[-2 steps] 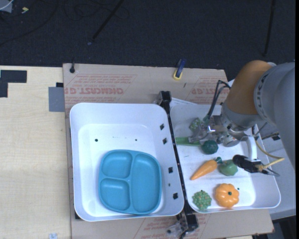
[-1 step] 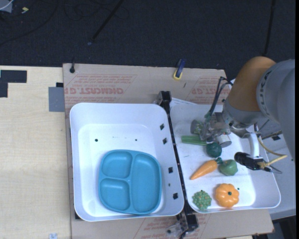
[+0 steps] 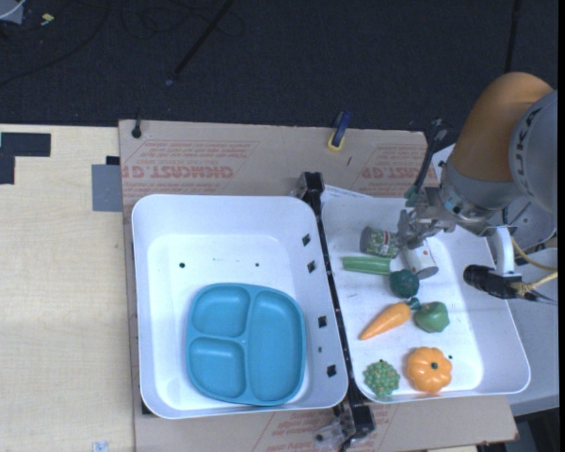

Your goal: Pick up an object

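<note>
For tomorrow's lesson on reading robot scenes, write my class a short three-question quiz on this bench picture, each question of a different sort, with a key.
1. True or false: the blue divided plate lies in the left bin.
2. Which thing lies nearest the front rim of the right bin? A) carrot B) pumpkin C) small can
3. Fill the gap: the pincer hangs over the ____ bin.

Key:
1. True.
2. B. The pumpkin sits beside the broccoli at the front.
3. Right. It is above the dark green vegetable, near the can.

Lab: robot arm (image 3: 508, 149), loose cables (image 3: 198, 36)
</note>
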`<state>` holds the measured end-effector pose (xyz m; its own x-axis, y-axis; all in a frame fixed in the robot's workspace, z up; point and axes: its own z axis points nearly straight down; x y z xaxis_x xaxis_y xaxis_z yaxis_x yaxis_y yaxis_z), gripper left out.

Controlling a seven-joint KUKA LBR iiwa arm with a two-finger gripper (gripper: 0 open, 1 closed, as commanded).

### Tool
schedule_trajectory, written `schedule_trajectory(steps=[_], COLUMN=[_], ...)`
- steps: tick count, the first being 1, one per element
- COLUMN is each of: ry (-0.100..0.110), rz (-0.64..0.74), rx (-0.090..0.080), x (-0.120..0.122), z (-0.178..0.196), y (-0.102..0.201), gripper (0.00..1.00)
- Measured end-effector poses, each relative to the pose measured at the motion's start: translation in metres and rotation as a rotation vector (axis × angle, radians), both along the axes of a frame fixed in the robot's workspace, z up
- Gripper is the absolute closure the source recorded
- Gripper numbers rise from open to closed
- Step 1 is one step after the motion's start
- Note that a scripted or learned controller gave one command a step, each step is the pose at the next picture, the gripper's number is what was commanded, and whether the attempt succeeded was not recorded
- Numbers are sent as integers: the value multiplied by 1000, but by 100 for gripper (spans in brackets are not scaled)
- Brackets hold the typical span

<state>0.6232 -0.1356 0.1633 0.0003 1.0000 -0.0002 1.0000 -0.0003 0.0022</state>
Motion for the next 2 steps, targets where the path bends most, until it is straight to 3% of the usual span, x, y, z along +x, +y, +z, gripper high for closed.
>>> schedule_trajectory(steps=[1, 2], ry=[0, 2], rz=[1, 2], rx=[0, 1], x=[-1, -1], z=[45, 65], y=[5, 4], gripper=[100, 100])
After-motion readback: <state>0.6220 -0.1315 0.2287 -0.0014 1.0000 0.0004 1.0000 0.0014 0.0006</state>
